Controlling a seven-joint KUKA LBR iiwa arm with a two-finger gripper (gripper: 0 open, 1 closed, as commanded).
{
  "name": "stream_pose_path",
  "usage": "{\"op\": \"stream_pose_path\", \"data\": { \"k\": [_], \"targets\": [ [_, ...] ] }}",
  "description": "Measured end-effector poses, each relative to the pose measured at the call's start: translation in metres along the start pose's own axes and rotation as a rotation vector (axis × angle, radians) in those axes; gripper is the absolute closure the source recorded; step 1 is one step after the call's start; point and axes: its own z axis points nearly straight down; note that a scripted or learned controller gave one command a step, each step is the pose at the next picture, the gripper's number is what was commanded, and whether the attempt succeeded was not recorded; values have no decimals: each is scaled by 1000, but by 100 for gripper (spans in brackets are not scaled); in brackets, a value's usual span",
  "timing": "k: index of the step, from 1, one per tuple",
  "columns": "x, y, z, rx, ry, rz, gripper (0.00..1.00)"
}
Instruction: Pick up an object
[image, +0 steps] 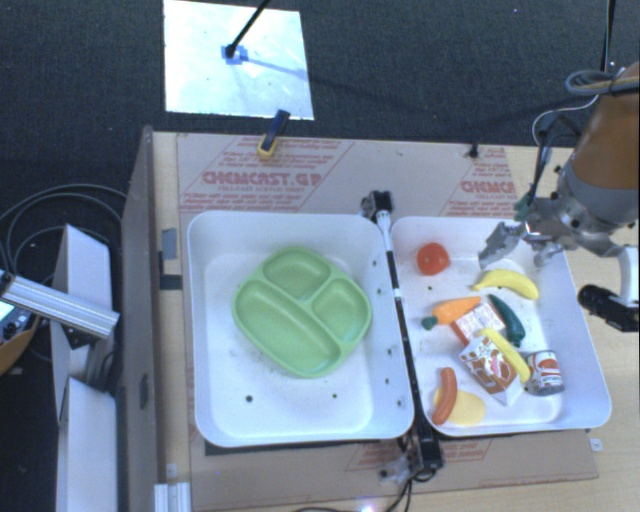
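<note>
Claw (522, 244) spread and bare above the right bin (590, 350)
Its fingers hang just above the banana (507, 283), seemingly not touching; tomato (432, 258), carrot (456, 309), can (544, 372) and carton (487, 365) lie near the banana; left bin (215, 300) holds a green plate (301, 311); arm (603, 165) reaches in above the banana

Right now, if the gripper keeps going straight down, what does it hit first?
Most likely the upper banana: the gripper hangs just above it in the right bin. Height is hard to judge from this slanted view, so it could land on bare bin floor beside the banana.
</note>
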Motion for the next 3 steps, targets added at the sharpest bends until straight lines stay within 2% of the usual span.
{"op": "stream_pose_path", "data": {
  "k": [1, 2, 3],
  "targets": [
    [3, 7, 109, 8, 2, 1, 0],
    [23, 0, 162, -11, -7, -1, 0],
    [23, 3, 149, -17, -6, 0, 100]
  ]
}}
